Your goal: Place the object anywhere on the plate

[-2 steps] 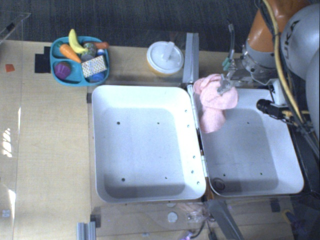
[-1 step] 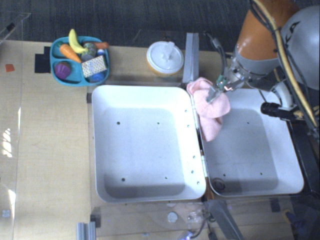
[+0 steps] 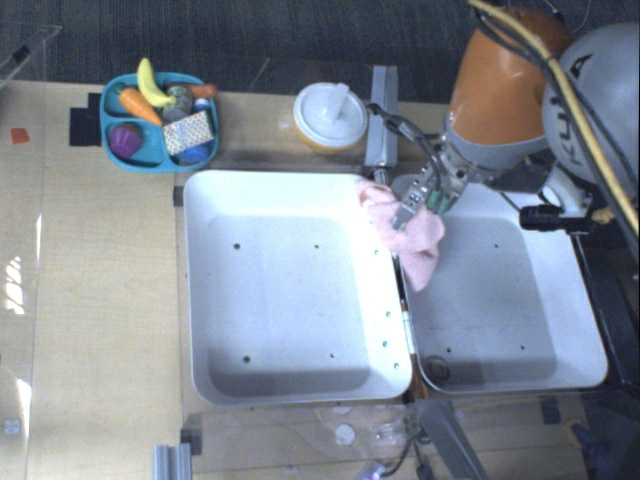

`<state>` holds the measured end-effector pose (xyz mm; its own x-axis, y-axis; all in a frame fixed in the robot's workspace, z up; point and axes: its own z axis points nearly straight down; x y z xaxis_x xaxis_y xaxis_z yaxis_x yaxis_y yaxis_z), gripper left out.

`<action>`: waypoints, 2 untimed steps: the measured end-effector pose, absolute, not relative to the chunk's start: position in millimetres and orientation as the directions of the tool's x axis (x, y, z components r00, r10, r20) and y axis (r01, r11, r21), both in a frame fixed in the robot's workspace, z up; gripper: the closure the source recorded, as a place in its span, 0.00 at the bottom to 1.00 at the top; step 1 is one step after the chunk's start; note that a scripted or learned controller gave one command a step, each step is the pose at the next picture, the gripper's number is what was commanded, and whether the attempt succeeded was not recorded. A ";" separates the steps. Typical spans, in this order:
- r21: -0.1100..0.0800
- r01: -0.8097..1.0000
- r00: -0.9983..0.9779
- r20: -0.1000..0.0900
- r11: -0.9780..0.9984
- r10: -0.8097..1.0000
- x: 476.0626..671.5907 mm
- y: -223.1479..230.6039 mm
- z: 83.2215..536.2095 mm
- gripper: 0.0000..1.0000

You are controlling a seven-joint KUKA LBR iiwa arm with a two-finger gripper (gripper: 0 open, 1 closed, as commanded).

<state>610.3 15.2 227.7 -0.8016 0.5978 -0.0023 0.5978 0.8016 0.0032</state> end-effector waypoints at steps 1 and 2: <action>0.003 0.238 -0.971 -0.004 0.971 0.238 581.7 55.2 235.0 1.00; 0.002 0.001 -1.000 -0.002 1.000 0.001 540.1 85.1 221.4 1.00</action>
